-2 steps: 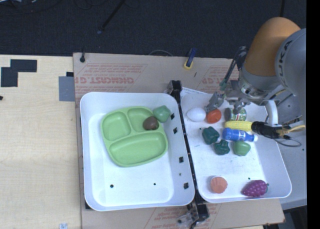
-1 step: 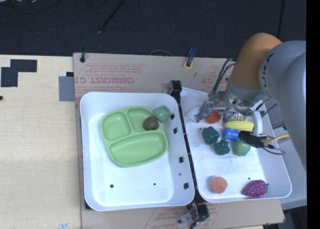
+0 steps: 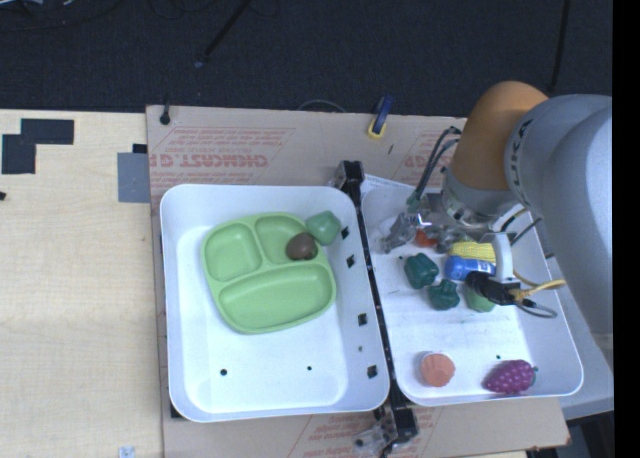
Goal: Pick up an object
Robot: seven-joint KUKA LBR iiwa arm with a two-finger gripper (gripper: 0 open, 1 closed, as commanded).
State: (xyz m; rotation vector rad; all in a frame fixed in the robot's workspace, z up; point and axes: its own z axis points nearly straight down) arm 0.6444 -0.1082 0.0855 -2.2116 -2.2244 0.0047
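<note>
Pick not done: nothing visibly lifted. Arm (image 3: 560, 176) reaches in from 3 o'clock; gripper (image 3: 412, 226) sits low in right bin (image 3: 560, 366) at its 11 o'clock, grip state unclear. Counts: two bins, left bin (image 3: 190, 346); one green divided plate (image 3: 268, 271); three dark green pieces (image 3: 421, 269); one purple grape bunch (image 3: 510, 377); one orange round piece (image 3: 437, 369); one brown ball (image 3: 301, 246).

I see the bench through one fixed camera set above it, looking down at a slant. It sits back far enough to take in both shallow white plastic bins (image 3: 190, 346) side by side, with the grey, orange-banded arm (image 3: 560, 166) entering from the right.
</note>
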